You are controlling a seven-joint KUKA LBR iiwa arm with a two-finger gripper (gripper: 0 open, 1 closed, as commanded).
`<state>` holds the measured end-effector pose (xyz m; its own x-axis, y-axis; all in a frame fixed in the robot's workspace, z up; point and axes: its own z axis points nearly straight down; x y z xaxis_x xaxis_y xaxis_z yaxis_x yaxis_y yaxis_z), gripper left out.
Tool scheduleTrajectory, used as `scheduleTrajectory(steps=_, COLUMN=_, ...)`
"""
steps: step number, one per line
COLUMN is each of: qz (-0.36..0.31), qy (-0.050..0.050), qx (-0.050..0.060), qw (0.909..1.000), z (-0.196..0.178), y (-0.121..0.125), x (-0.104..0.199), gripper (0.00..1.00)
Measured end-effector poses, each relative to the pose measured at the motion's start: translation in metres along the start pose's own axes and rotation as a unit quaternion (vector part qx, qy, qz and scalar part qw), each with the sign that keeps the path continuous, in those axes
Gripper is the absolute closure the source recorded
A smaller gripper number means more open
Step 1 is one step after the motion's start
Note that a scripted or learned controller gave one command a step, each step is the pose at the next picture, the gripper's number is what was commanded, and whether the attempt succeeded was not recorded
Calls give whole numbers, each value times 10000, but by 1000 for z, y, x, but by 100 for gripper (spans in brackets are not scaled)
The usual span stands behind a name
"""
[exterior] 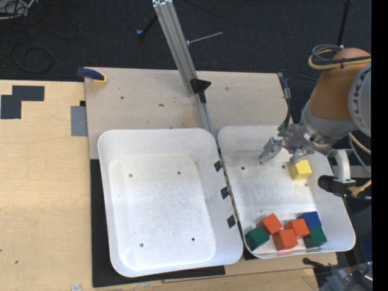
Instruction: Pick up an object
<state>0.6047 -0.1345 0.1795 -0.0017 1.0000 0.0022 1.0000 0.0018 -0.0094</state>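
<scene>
Gripper (pixel 284 151): over my right bin (pixel 254 162), fingers spread apart, gripping nothing. Yellow block (pixel 301 169): on the bin floor just beside the nearer finger; I cannot tell if they touch. Orange blocks (pixel 285 230), green blocks (pixel 257 237) and blue block (pixel 311 219): clustered in the bin's near corner. Left bin (pixel 115 162): alongside.

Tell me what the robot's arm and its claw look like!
The arm is thick and rounded, with a big orange band over a grey wrist part. Loops of pale cable sit on top of it. At its end is the gripper, made of grey metal with two thin fingers. A black and white piece sticks out beside it.
</scene>
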Motion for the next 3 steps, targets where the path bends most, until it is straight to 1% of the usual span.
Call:
scheduleTrajectory(steps=1, qz=14, qy=-3, qx=4, qw=10000, z=62, y=-1, x=-7, gripper=0)
scheduleTrajectory(steps=2, qz=21, qy=-9, qx=-37, qw=10000, z=89, y=0, x=-6, gripper=0)
scheduleTrajectory(steps=3, qz=53, qy=0, qx=-32, qw=10000, z=79, y=-1, x=-7, gripper=100)
